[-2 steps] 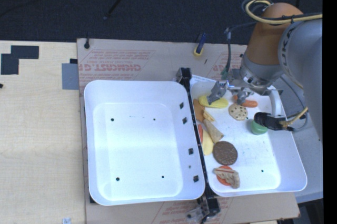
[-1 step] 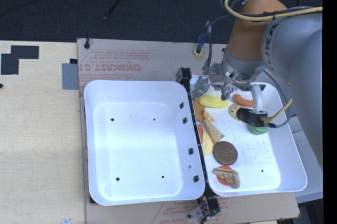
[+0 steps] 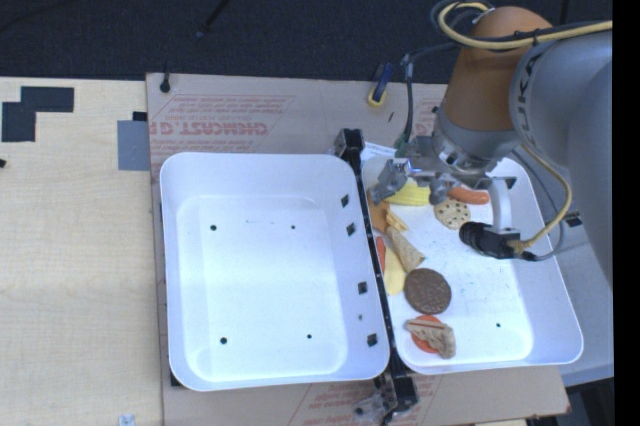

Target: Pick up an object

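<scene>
Two bins (image 3: 200,204); one brown cookie (image 3: 427,291) below the gripper (image 3: 437,182), one speckled cookie (image 3: 452,212) beside it; grip unclear.

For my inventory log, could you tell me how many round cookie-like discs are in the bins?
2, both in the right bin: a dark brown disc near its middle, and a smaller pale speckled disc further back, beside the gripper. Others may be hidden under the arm.

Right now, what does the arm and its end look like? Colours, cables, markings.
Grey arm with a rounded orange band above the wrist. A yellow cable loops over the band; another runs to a black connector. The gripper is grey metal. No markings legible.
</scene>
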### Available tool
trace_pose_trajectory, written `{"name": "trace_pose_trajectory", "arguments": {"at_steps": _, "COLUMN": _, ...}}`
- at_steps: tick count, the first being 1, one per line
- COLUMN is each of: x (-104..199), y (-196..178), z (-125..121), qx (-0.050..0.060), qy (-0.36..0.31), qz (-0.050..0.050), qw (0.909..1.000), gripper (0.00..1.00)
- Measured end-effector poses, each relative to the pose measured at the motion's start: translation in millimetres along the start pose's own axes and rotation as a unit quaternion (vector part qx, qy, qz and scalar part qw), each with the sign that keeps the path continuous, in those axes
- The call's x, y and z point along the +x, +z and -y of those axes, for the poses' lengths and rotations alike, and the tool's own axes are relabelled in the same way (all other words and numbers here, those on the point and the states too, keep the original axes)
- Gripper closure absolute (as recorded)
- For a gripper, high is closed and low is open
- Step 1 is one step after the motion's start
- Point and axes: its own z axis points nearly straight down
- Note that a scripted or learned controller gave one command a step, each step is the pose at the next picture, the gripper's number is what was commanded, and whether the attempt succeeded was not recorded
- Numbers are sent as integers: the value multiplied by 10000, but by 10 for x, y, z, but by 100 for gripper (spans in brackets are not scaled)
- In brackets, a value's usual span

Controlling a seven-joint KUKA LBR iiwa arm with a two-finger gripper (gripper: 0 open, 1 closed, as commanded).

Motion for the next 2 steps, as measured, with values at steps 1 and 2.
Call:
{"name": "trace_pose_trajectory", "arguments": {"at_steps": 1, "x": -400, "y": 1032, "z": -142, "qx": -22, "qy": 15, "qz": 7, "qw": 10000, "gripper": 0}}
{"name": "trace_pose_trajectory", "arguments": {"at_steps": 2, "x": -405, "y": 864, "z": -152, "qx": -35, "qy": 31, "qz": -4, "qw": 10000, "gripper": 100}}
